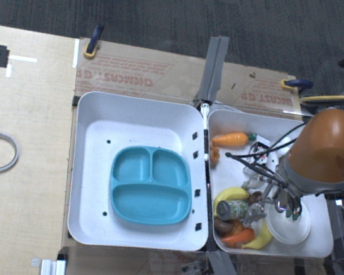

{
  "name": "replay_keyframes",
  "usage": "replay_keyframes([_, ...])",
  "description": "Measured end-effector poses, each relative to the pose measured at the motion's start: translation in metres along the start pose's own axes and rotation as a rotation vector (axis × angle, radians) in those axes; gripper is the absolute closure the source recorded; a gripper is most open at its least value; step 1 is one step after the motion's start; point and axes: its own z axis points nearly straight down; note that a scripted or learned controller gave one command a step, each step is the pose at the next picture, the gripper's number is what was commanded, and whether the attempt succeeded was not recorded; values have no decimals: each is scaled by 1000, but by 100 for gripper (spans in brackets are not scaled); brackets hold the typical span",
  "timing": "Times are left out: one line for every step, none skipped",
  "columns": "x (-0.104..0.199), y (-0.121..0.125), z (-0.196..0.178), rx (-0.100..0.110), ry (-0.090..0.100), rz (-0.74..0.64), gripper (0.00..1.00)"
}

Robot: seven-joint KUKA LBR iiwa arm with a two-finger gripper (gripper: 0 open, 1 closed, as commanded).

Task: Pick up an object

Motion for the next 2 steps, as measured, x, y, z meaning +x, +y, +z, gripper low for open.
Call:
replay_keyframes([-70, 26, -2, 6, -7, 174, 0])
replay_keyframes([-32, 18, -1, 6, -3, 349, 0])
